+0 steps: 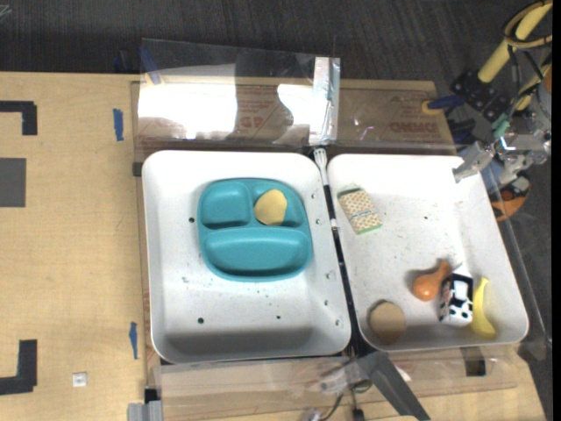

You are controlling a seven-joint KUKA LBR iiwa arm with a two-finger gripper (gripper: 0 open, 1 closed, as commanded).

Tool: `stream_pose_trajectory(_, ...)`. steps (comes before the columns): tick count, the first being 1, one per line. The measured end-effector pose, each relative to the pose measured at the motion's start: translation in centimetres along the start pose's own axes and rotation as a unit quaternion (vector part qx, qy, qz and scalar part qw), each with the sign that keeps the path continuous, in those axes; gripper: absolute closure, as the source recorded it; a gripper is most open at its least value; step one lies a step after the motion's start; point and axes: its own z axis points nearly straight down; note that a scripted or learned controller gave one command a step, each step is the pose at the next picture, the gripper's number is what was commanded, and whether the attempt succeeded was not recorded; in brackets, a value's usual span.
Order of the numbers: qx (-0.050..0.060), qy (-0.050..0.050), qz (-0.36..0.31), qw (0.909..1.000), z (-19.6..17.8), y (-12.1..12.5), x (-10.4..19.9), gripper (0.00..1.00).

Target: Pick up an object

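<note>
**Gripper off the right bin's far right corner, objects well apart from it**

The gripper (508,147) sits just outside the far right corner of the right bin (412,204), above the bench; it is too small and cluttered to tell its state. The things in that bin lie well away from it. A speckled packet (360,210) rests near the bin's far left corner. Along the near edge are a brown ball (387,319), an orange toy (428,284), a black-and-white toy (457,299) and a yellow banana (482,308), the last three touching near the near right corner. In the left bin (166,261), a teal tray (254,244) carries a yellow lump (271,206).
</note>
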Motion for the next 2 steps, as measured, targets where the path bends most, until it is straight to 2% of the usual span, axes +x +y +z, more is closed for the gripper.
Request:
stream_pose_trajectory(1, -0.001, -0.001, 0.076, 0.9971, -1.0, 3.4, 4.8, 0.0)
stream_pose_trajectory(2, -0.005, 0.0, 0.11, 0.994, -8.6, 1.0, 10.4, 0.0)
